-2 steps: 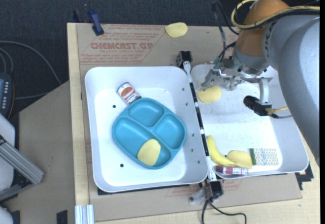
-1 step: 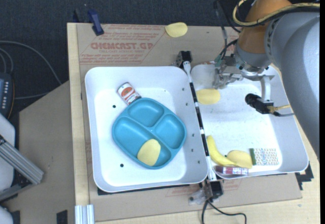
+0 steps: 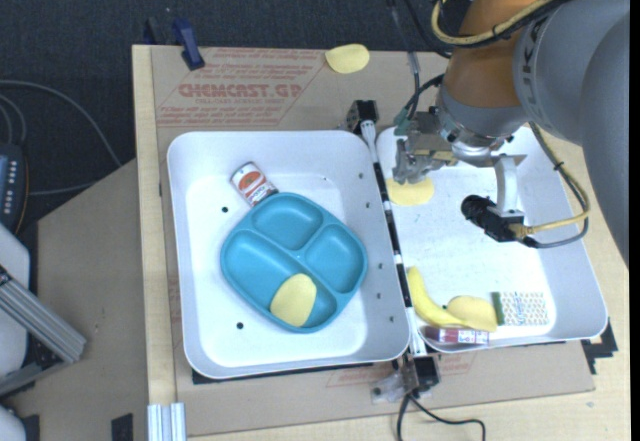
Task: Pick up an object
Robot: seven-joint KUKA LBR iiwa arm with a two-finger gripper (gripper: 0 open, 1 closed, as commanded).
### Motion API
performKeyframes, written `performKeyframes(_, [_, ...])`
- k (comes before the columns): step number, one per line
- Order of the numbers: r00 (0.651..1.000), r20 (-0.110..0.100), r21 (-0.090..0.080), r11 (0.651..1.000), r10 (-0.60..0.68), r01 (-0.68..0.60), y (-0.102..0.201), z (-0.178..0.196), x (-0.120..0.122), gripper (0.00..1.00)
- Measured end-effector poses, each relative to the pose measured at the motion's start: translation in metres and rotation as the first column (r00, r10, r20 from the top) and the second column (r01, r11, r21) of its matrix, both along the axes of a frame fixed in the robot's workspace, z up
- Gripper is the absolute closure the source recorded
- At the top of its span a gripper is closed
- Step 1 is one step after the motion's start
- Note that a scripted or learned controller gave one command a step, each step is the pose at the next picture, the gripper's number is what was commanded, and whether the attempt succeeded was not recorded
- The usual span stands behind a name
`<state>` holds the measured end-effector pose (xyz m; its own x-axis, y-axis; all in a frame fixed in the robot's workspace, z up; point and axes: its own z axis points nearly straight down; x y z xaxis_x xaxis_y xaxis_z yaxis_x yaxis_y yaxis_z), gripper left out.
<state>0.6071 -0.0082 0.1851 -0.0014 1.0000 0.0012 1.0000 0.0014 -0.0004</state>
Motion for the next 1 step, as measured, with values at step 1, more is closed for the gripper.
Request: performKeyframes(1, [1.000,-0.001,0.000,1.000,-0.001,0.001,-0.0005,-0.0005,-0.0004,0.00])
